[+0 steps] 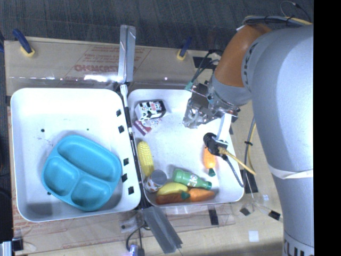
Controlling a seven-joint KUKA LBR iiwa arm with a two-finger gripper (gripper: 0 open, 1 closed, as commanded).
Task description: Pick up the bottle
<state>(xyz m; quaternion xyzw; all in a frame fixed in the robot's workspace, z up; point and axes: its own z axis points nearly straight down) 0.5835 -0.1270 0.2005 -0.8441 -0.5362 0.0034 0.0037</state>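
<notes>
- The green bottle lies on its side in the right bin, near that bin's front wall, with its length running slantwise from left to right.
- A yellow banana and an orange carrot lie just in front of the bottle, along the front wall, and seem to touch it.
- A small round can sits just left of the bottle, in the front-left corner.
- A yellow corn cob lies along the bin's left wall, behind the can.
- A small orange thing lies by the right wall, behind the bottle; what it is cannot be told.
- A black-and-white patterned carton lies in the far-left corner, with a small red and white packet just in front of it.
- The gripper is over the far part of the right bin, above bare floor, well apart from the bottle; whether it is spread or pressed together cannot be told.
- The left bin holds a blue divided plate.
</notes>
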